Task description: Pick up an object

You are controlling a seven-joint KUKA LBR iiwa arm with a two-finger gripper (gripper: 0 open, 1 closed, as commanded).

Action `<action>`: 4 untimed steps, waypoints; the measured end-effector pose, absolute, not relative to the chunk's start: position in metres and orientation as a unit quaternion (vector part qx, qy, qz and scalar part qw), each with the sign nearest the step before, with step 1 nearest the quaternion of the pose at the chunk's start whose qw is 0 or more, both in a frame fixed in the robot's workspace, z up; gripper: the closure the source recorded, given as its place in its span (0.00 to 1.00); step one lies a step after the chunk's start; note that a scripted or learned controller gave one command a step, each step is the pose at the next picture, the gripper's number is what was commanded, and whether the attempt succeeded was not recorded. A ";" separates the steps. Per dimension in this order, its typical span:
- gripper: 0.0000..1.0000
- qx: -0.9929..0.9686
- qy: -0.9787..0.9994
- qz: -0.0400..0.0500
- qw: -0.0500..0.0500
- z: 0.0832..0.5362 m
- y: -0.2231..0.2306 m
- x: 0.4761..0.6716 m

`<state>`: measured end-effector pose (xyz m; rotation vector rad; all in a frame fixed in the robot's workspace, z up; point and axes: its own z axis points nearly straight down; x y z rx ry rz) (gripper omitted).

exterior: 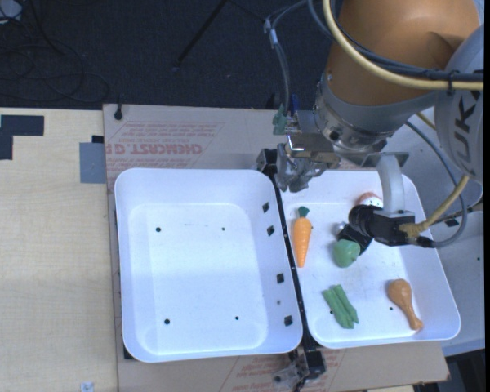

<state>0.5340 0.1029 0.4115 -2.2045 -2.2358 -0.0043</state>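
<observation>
The pale wooden desk (41,260) carries a brown cardboard sheet (180,141), on which two shallow white bins (196,264) (441,317) sit side by side.

The grey arm's gripper (298,174) hangs over the far left corner of the right shallow white bin (441,317). In that bin lie an orange toy carrot (301,237), a green bean pod (340,305), a round green toy (345,253) and a tan drumstick (405,300). The left white bin (135,260) stands just beside it.
</observation>
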 end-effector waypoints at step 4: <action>1.00 -0.706 -0.708 0.001 0.000 0.537 0.100 0.512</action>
